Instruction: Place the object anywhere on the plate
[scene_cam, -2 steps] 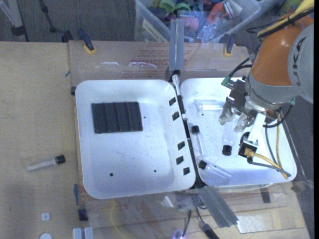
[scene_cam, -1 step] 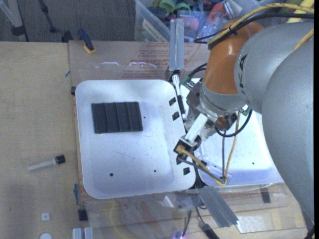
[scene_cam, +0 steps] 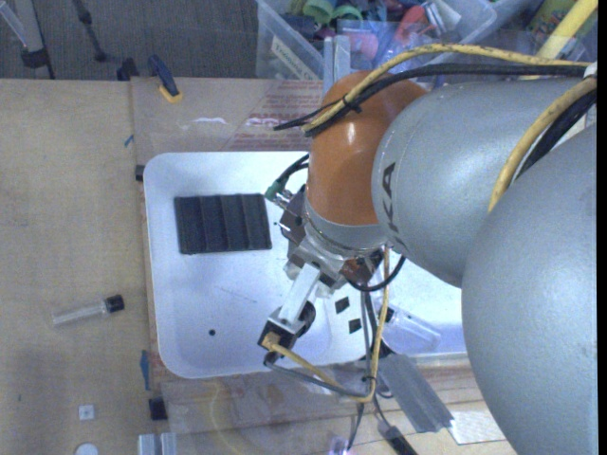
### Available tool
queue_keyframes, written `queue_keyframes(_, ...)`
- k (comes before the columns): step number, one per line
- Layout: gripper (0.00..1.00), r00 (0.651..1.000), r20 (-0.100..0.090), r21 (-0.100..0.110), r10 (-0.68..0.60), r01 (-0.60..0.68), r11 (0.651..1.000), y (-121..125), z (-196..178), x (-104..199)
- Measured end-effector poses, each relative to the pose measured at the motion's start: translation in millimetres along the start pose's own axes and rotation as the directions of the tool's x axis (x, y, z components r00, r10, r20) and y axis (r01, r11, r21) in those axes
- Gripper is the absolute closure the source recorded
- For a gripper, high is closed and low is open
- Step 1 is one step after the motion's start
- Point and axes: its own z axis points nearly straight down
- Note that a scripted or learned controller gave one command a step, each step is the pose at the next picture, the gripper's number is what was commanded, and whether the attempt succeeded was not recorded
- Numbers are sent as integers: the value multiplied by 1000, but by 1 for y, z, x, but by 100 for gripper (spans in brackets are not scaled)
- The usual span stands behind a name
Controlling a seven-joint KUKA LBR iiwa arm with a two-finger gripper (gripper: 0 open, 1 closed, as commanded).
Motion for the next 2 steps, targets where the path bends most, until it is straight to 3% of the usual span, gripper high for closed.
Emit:
queue_keyframes(1,100,812,-6,-2,583,-583,812,-32,3,33)
queue_keyframes(2,100,938,-2,-3,347,-347,938,57,27,104)
